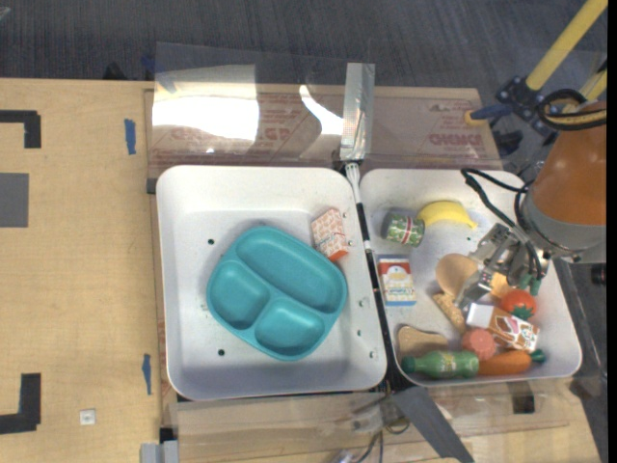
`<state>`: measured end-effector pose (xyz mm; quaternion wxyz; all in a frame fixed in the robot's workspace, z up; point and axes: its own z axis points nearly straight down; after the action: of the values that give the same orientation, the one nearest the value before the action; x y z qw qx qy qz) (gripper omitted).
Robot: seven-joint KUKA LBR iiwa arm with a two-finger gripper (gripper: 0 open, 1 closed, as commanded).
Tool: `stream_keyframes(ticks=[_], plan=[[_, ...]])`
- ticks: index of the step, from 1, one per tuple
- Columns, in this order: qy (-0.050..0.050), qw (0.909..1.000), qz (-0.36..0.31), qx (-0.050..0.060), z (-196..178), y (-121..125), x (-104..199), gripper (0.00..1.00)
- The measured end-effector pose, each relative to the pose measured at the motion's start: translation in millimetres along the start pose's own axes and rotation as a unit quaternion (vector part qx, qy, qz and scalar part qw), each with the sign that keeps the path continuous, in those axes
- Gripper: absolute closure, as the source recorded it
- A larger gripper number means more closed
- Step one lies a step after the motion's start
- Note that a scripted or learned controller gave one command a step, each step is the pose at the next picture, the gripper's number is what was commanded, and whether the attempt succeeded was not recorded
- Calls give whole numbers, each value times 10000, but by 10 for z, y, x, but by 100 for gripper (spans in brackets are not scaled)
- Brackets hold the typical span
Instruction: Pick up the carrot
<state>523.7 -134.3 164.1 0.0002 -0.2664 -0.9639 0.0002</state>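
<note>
Orange plastic carrot (506, 363) lying at the near right corner of the right white bin (569, 367), just right of a green toy bottle (442, 363) and partly under a printed red and white packet (514, 333). Grey arm with orange band (571, 183) reaching in from the right, hanging its two-finger metal gripper (496, 258) over the middle of that bin, above a heap of toy food and farther back than the carrot. Gripping nothing as far as can be seen; finger spacing impossible to tell. Sitting farther back: a yellow banana (448, 215) beside a green can (403, 228). Resting in the left white bin (183, 287): a teal divided plate (278, 291), with a small red and white carton (330, 232) at its far right edge.
</note>
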Motion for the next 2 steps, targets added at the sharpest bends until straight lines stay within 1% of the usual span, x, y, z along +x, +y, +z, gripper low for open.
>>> stream_keyframes(ticks=[1, 2], plan=[[-17, 9992, -406, -13, -443, 77, 526, 100], [5, 9997, -243, -12, -200, 786, 906, 100]])
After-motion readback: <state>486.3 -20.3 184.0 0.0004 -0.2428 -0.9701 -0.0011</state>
